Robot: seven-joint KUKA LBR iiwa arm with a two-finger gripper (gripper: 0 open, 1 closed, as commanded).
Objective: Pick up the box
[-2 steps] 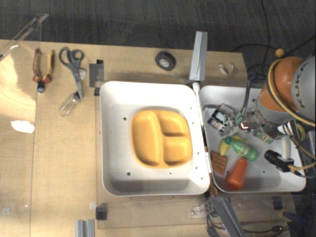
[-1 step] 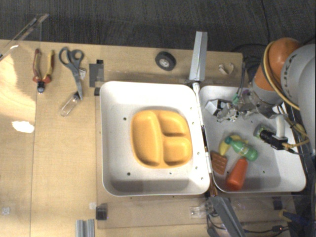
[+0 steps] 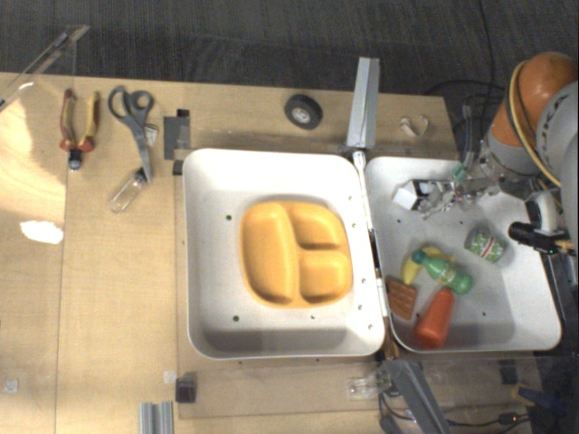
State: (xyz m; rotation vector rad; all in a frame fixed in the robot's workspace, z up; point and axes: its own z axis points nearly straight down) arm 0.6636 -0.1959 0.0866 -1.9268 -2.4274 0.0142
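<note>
Box [image 3: 407,192], small, white with a dark patch, sits in the far left corner of the right bin [image 3: 534,337], close to the wall. Gripper [image 3: 445,199] is low just beside it, on its right; you can't tell from this blur whether it's wide or narrow, and nothing shows as held. Judging by looks, the box is light cardboard: stiff enough but crushable, and likely to slide on the smooth bin floor. Take it across its short sides, mid-height, and watch the wall for clearance.

Counts:
- two bins
- one yellow tray [image 3: 296,251] in the left bin [image 3: 208,242]
- right bin: one box, one green can [image 3: 486,243], one green-yellow bottle [image 3: 441,270], one brown block [image 3: 403,297], one red-orange item [image 3: 434,320]
- on the bench: one scissors [image 3: 136,120], one pliers [image 3: 77,127], one tape roll [image 3: 303,110]
</note>
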